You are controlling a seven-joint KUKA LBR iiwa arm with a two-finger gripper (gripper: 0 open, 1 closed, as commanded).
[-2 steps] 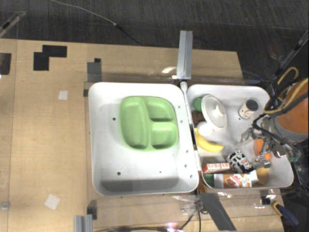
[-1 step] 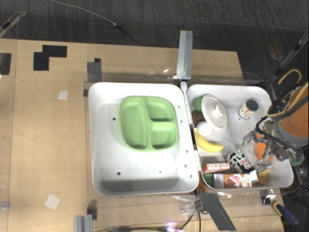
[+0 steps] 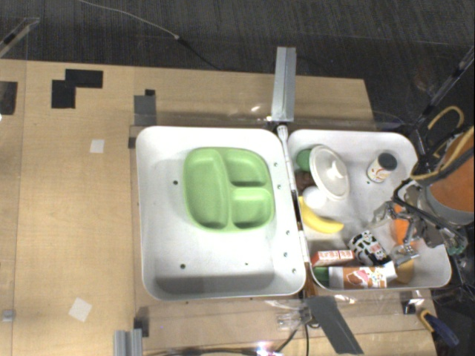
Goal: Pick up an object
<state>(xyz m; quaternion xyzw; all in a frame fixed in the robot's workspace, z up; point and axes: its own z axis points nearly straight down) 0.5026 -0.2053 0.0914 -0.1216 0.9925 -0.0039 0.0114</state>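
Gripper (image 3: 398, 237), whose state I cannot tell, hangs just right of the black-and-white object (image 3: 366, 246).

Two white bins (image 3: 148, 199), one green divided tray (image 3: 227, 188), one banana (image 3: 319, 222), two bottles (image 3: 364, 277).

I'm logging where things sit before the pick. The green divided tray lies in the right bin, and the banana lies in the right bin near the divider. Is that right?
Not quite. The camera view shows the green tray in the left bin, not the right one. The banana does lie in the right bin near the divider.
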